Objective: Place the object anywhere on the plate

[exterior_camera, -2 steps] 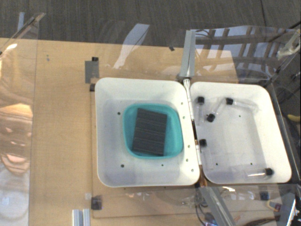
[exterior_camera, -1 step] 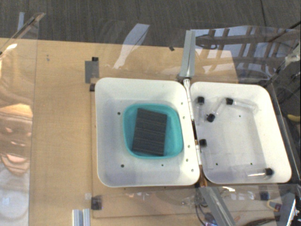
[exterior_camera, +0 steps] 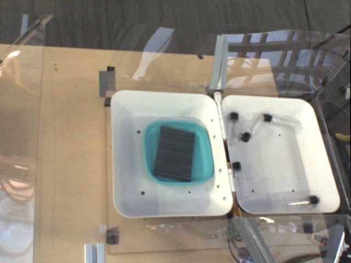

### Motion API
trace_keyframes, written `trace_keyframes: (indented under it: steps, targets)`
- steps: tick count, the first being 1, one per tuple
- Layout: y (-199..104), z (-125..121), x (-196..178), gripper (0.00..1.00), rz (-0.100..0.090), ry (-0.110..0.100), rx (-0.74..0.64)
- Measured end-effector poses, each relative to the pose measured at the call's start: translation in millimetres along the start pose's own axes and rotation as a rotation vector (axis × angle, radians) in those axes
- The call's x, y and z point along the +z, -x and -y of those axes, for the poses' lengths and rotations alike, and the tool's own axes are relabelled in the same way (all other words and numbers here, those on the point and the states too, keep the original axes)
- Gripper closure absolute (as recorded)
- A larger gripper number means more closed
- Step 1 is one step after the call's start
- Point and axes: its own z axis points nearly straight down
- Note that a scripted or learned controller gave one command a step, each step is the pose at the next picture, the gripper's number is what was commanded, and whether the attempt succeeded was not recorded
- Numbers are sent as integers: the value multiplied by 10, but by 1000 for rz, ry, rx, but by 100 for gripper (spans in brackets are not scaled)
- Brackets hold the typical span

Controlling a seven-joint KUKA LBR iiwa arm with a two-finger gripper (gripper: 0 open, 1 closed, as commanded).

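Matt dark ribbed block (exterior_camera: 175, 153), glossy teal plastic plate (exterior_camera: 204, 163), smooth white bins (exterior_camera: 126, 190), wood-grain bench (exterior_camera: 66, 163)

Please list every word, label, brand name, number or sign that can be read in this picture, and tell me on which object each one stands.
There is no readable text in this view.
The dark ridged block bears only grooves, no letters.
The teal plate under it is plain.
The left white bin and the right white bin carry no labels or numbers.
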Motion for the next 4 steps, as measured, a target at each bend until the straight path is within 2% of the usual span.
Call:
trace_keyframes:
  steps: [1, 2, 3, 4]
  targets:
    - [-1222, -445, 189, 0, 1, -2, 140]
    - [-552, -367, 3, 0, -1, -1, 235]
    - [-1101, -549, 19, 0, 0, -1, 264]
    - [-516, -351, 2, 0, 0, -2, 258]
